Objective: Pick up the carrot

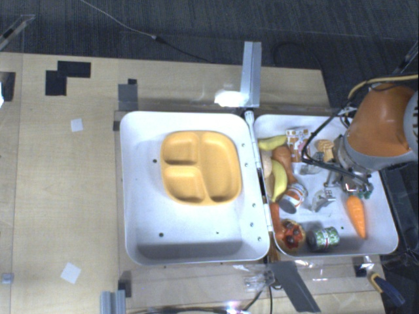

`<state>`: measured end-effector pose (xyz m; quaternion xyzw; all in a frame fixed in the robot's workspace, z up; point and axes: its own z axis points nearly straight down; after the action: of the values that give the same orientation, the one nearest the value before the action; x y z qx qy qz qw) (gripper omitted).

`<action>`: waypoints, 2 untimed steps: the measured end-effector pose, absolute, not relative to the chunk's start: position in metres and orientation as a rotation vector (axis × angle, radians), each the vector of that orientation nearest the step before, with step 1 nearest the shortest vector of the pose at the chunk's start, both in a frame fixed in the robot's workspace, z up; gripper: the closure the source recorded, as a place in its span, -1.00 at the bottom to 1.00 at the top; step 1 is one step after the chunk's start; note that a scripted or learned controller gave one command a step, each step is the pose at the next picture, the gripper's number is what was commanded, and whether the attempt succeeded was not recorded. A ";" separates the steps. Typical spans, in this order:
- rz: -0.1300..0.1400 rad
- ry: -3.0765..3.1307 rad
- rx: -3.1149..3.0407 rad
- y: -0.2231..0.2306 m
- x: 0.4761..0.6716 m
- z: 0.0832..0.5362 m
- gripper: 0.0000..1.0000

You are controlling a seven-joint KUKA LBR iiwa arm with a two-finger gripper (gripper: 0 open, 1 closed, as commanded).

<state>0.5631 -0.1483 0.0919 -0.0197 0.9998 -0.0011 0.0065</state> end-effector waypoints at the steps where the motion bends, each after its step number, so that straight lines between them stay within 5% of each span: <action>1: -0.007 3.126 -0.115 -0.187 0.522 0.090 -1.00; 2: -0.011 3.115 -0.127 -0.186 0.526 0.103 1.00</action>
<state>0.5257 -0.1858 0.1029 -0.0408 0.9991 -0.0036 0.0118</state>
